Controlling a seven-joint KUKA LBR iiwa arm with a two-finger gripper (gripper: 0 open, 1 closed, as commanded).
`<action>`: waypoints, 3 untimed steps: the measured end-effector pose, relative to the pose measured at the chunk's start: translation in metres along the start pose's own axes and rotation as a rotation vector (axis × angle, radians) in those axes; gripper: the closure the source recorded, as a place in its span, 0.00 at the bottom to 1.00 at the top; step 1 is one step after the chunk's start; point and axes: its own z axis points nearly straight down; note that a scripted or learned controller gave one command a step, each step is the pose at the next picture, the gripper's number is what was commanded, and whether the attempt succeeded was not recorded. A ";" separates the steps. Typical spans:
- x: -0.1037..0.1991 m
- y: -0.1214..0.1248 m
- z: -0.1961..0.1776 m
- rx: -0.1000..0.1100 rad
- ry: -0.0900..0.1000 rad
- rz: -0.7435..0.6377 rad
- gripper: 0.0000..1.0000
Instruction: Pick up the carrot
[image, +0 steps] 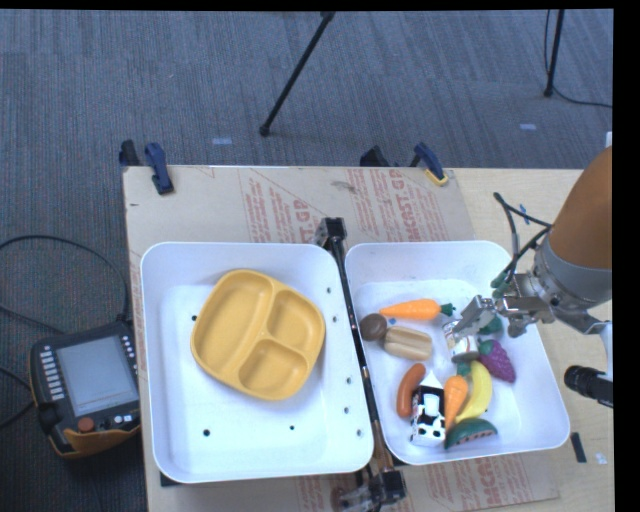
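Observation:
The carrot (410, 310) lies across the upper part of the right bin (530, 420). It is orange, with its green top pointing right. My gripper (465, 333) hangs just right of that green top, above the bin floor and next to a purple grape bunch (497, 360). Its two silvery fingers stand apart and open, with nothing between them. A second, smaller carrot-like orange piece (455, 396) stands lower in the bin beside a banana (478, 390).
Around the carrot lie a brown mushroom (373, 326), a tan bread roll (407, 343), an orange sausage (409, 388), a black-and-white cow toy (430, 413) and a watermelon slice (470, 433). The left bin (170, 420) holds a yellow divided plate (258, 333).

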 end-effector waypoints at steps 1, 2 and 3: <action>-0.010 -0.032 0.121 -0.031 -0.003 0.012 0.00; -0.010 -0.032 0.112 -0.030 0.001 0.020 1.00; -0.010 -0.033 0.113 -0.028 0.001 0.020 0.00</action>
